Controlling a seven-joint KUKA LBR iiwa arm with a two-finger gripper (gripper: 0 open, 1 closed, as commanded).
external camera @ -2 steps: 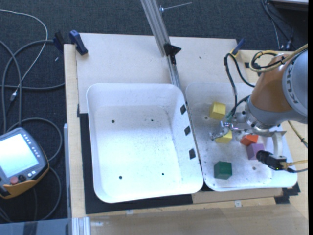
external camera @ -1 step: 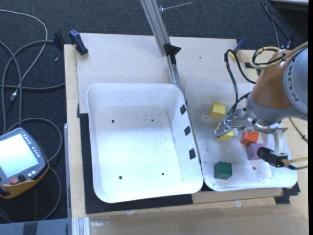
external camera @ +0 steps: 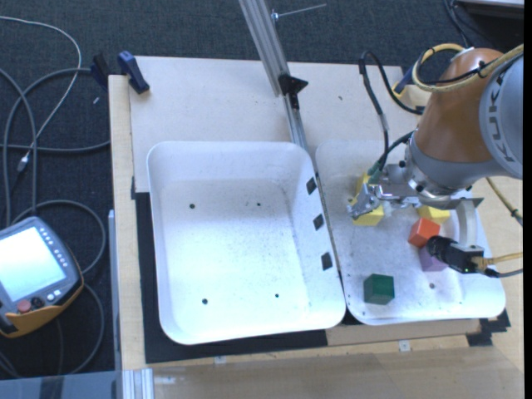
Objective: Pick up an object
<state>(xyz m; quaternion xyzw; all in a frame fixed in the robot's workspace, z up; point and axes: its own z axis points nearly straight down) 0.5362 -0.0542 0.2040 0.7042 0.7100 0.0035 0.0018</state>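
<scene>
My gripper (external camera: 371, 199) is low over the left part of the right bin (external camera: 416, 312), directly above a yellow block (external camera: 371, 216) that it partly covers. A second bit of yellow (external camera: 363, 182) shows just behind the gripper. In the same bin, a green cube (external camera: 379, 288) lies near the front edge. An orange block (external camera: 425, 230) and a purple block (external camera: 430, 262) lie to the right, partly under the wrist and its black cable plug. The grey and orange arm (external camera: 461, 131) comes in from the right.
The left bin (external camera: 241, 248) stands next to the right one, with a shared wall carrying black clips (external camera: 318, 221). A slanted aluminium pole (external camera: 266, 40) rises at the back. A teach pendant (external camera: 33, 273) and cables lie on the floor at left.
</scene>
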